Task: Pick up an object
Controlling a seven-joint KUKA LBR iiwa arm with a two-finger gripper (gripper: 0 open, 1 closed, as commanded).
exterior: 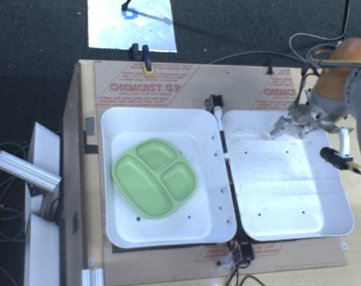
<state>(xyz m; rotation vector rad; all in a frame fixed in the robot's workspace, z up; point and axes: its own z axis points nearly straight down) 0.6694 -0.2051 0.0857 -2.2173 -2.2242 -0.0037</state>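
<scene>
Gripper (286, 126) hovers over the right bin's (288, 219) far edge; whether spread or pressed together, cannot tell. Green divided plate (154, 176) lies flat in the left bin (162, 121), well apart leftward across the divider, long axis diagonal.

Even, bright overhead light, soft shadows, glare on the foil sheet (131, 15), slightly grainy focus
</scene>
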